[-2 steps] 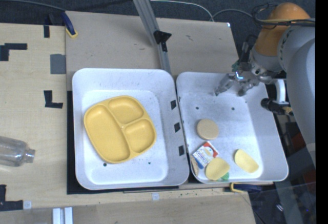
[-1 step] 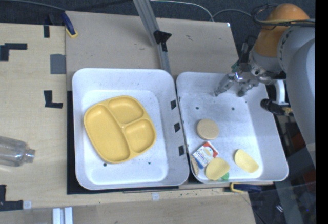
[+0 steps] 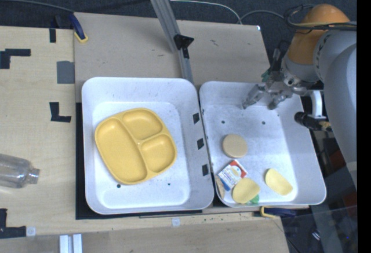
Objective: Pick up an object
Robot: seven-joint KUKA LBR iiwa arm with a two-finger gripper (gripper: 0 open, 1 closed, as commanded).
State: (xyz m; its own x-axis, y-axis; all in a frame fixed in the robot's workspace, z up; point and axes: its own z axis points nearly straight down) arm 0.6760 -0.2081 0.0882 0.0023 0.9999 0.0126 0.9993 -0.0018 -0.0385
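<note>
I see the gripper [image 3: 262, 100] hanging over the far end of the right bin [image 3: 301, 147], near its back wall, with its two fingers spread apart and nothing between them. The arm [image 3: 336, 66] reaches in from the right, its orange band [image 3: 316, 35] up above the wrist. The things I could pick all lie toward the near end of that bin, well apart from the gripper: a round tan disc [image 3: 235, 145] sits about mid-bin, a small red and white packet [image 3: 231, 175] lies just in front of it, a yellow piece [image 3: 246, 190] touches the packet at the near wall, and another yellow piece [image 3: 279, 182] lies to the right of those. In the left bin [image 3: 104, 95] I see a yellow divided plate [image 3: 135, 145] with three compartments, lying flat. A clear plastic bottle [image 3: 16, 171] lies on the bench [image 3: 127, 43] at far left.
</note>
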